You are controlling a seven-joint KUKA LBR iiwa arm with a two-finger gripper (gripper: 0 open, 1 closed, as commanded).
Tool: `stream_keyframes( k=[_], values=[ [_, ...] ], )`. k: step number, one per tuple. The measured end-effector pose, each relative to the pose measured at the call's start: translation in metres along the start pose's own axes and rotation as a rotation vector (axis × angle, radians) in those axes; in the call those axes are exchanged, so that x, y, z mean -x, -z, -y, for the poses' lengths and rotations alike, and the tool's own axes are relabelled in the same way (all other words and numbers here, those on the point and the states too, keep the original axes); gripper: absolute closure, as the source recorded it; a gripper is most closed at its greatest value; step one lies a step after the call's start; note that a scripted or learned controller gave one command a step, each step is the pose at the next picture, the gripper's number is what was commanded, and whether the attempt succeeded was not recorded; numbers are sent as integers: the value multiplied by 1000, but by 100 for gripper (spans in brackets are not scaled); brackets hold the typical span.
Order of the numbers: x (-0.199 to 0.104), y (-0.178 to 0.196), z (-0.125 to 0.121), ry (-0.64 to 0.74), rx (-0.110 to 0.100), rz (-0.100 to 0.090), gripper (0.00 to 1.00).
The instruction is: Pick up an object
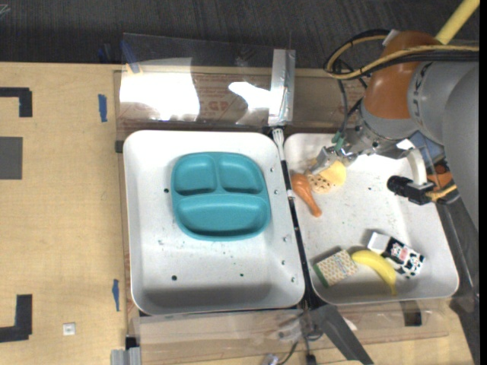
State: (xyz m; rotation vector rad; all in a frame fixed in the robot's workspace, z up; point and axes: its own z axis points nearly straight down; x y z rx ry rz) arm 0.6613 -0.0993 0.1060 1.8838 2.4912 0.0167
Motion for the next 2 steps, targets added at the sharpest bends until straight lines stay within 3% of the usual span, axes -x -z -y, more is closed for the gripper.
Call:
stream_keyframes(
  k=[1,2],
  values=[
    [0,11,-2,2,4,2,100],
    [-74,82,-14,-162,-14,-6,100]
  ],
)
